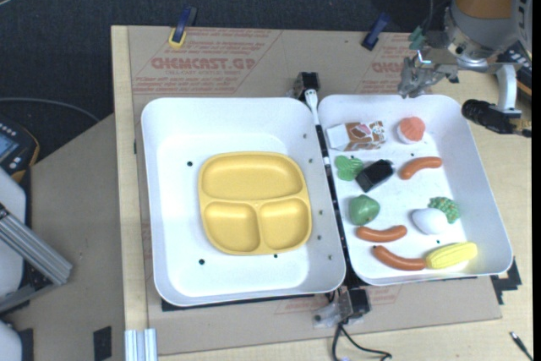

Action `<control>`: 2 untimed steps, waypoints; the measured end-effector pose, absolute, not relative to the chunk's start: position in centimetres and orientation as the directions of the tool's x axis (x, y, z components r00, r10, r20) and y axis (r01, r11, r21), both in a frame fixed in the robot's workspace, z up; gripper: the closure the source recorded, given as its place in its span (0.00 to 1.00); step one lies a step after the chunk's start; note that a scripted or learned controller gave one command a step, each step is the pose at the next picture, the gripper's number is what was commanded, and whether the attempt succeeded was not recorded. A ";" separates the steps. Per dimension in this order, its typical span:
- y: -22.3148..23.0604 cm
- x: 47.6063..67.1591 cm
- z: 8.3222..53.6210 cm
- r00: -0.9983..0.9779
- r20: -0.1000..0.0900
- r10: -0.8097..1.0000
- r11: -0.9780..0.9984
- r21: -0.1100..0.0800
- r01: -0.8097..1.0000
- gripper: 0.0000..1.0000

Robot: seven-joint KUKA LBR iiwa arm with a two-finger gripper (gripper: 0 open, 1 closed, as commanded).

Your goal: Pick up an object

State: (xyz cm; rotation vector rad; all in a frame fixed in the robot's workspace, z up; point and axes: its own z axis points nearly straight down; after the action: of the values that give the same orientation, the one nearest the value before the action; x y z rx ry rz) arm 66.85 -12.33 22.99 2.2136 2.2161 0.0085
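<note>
Approach step: two-finger gripper (414, 85), grip state indeterminate, above right white bin's (486, 182) far rim; next, descend onto round salmon-pink toy slice (412, 129).

A: Log colours. You have a yellow divided tray (252, 202) in the white left bin (169, 182).

B: You'll note red-orange sausages (420, 167), green broccoli (444, 208), yellow corn (451, 254), and a black block (374, 174) in the right bin (482, 182).

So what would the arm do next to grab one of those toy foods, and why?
Probably come down and slightly forward toward the round salmon-pink piece. The gripper hangs over the right bin's far rim with nothing in it, and that piece lies nearest, with bare floor around it.
</note>
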 end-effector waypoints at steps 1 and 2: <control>-12.3 66.9 22.5 -0.002 -0.002 1.000 0.002 0.004 1.000 1.00; -7.9 64.3 23.6 -0.003 0.001 1.000 0.003 -0.003 1.000 1.00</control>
State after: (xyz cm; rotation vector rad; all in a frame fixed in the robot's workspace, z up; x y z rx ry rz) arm 64.30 -7.94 23.57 2.2197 2.2275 -0.0019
